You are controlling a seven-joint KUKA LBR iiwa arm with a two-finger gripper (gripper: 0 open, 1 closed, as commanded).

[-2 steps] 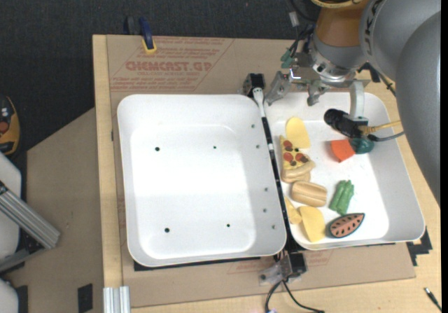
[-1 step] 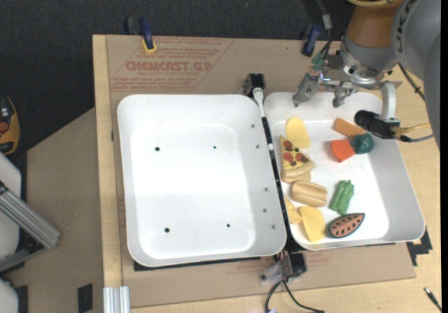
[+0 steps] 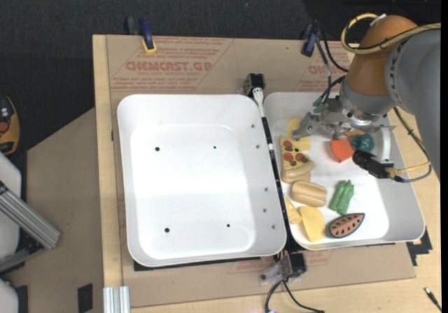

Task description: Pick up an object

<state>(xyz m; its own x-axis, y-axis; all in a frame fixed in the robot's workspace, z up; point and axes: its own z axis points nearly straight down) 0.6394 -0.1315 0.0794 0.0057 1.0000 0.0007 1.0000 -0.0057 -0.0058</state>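
The pick looks barely begun — the grey arm's tool (image 3: 348, 129) hangs low in the right shallow white bin (image 3: 406, 206) just above a small orange block (image 3: 341, 150), its grip state impossible to tell, nothing visibly lifted.

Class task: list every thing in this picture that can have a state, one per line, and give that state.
Left bin: flat on the bench.
Right bin: flat, holds the toy food.
Pizza slice: lying flat by the divider.
Bread roll: lying on its side.
Green pepper: lying down.
Watermelon slice: lying flat, near the front wall.
Orange piece: resting under the arm.
Tool: low over the right bin.
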